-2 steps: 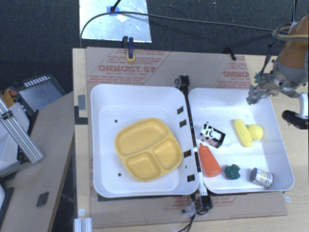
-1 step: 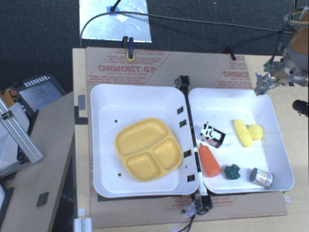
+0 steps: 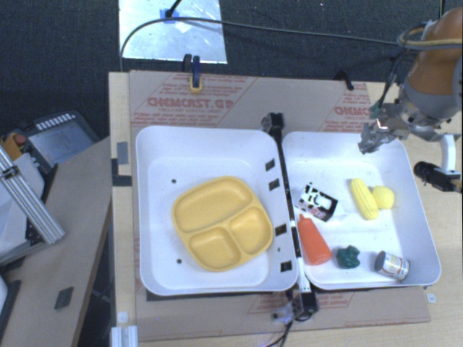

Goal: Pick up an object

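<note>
The gripper (image 3: 370, 142) hangs over the far edge of the right bin (image 3: 417, 226), toward its far right corner; whether it is open or closed I cannot tell. In that bin lie 6 things: corn (image 3: 363, 198) touching a lemon (image 3: 383, 196) mid-bin, a black-and-white card (image 3: 318, 202) near the left wall, a carrot (image 3: 314, 241), a green toy (image 3: 348, 256) and a can (image 3: 392, 265) along the near edge. The left bin (image 3: 155, 157) holds a yellow tray (image 3: 221, 223).

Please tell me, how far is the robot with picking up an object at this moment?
Done: nothing looks picked yet. The corn, lemon, carrot, green toy and can all lie in the right bin. In hand: the gripper sits over that bin's far edge, with no object seen in it. Left: reach an object, grasp it and lift it.
</note>
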Available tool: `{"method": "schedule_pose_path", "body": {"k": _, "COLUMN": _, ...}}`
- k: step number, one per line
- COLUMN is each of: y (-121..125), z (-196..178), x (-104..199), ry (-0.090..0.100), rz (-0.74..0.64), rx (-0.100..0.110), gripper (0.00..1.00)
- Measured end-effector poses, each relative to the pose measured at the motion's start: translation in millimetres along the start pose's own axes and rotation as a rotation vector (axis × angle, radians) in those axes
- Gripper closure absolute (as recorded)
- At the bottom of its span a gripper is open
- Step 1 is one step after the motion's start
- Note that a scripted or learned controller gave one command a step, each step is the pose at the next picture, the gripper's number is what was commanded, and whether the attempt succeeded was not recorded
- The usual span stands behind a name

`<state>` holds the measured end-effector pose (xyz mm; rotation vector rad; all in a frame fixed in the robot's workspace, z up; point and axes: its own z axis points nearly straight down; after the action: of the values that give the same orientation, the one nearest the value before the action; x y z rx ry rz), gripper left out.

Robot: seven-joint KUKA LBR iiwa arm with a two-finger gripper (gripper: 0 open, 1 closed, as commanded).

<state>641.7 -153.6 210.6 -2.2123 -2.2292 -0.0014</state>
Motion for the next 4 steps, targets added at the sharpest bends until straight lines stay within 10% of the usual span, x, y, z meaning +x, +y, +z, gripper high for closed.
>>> {"method": "schedule_pose_path", "body": {"k": 4, "y": -69, "z": -26, "x": 192, "ry": 0.001, "rz": -0.002, "rx": 0.0, "gripper": 1.0}}
